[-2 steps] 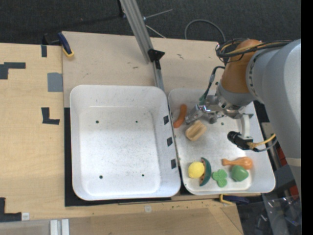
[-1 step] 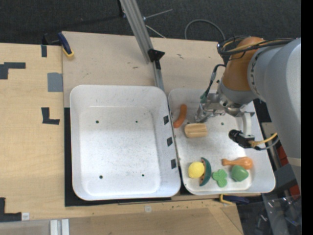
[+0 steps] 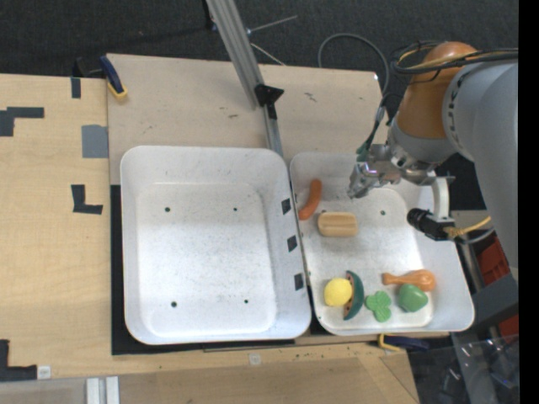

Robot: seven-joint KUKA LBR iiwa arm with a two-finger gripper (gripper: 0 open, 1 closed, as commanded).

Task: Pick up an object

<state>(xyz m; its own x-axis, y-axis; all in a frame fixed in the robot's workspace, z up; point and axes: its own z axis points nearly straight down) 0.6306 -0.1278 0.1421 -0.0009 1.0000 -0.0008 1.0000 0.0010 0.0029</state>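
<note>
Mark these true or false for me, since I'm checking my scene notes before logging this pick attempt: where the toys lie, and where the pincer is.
1. The sausage lies in the right bin. True.
2. The bread roll sits in the left bin. False: it is in the right bin, beside the sausage.
3. The pincer hangs above the right bin's far part. True.
4. The lemon lies between the pincer's fingers. False: it rests on the bin floor near the front edge, apart from the pincer.
5. The chicken drumstick is blue. False: it is orange.
</note>
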